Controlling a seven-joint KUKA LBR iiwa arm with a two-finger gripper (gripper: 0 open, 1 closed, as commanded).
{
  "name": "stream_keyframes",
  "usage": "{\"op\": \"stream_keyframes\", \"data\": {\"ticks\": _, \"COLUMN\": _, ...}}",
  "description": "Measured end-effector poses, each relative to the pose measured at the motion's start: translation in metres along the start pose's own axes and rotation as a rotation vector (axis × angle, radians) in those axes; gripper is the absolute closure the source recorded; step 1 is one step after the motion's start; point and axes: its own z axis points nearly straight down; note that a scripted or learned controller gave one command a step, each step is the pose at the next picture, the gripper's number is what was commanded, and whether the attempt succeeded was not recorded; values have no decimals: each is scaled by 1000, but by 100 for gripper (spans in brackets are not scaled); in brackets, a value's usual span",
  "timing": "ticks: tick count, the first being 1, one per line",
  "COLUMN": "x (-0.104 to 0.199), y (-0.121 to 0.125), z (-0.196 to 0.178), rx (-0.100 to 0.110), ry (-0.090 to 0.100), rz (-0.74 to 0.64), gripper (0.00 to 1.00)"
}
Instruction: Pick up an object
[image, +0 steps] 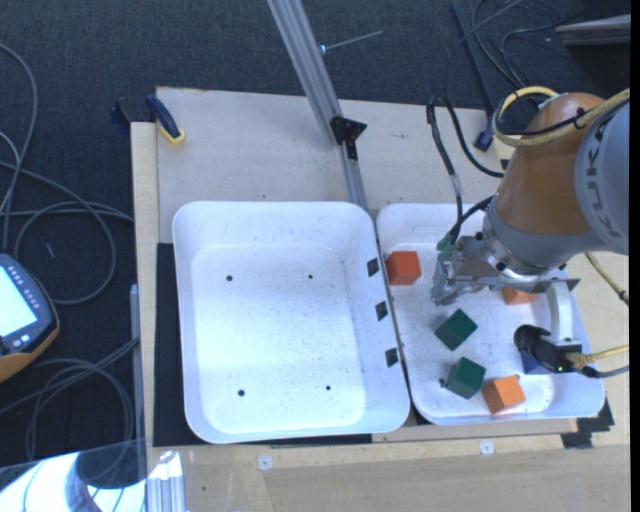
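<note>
The claw (446, 288) hangs over the right bin (424, 396), in the part of it farther from the camera, and from my screen I cannot tell whether it is open or closed. Just left of it in the view an orange block (403, 267) lies on the bin floor, close to the claw but, as far as I can judge, apart from it. Just below the claw in the view, a green block (457, 329) lies turned at an angle. A second green block (466, 377) sits nearer the camera, with a second orange block (503, 393) just beside it on the right, by the bin's near rim. An orange piece (518, 296) peeks out from under the wrist on the claw's right, mostly hidden, so I cannot say what it is. Above the claw the arm (545, 190) rises grey, with its orange band, toward the view's right edge. The left bin (270, 330) lies alongside, and three black tabs (381, 311) line the seam where the two bins meet. A metal bar (315, 80) slants down from the top of the view to the bench (250, 150) behind the bins. A blue and yellow clamp (165, 118) grips the bench's far left corner, and loose cables (60, 200) trail over the dark floor on the left
</note>
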Motion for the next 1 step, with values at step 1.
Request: {"op": "stream_keyframes", "data": {"ticks": 1, "x": -31, "y": 48, "z": 23, "rx": 0, "ry": -1, "rz": 0, "gripper": 100}}
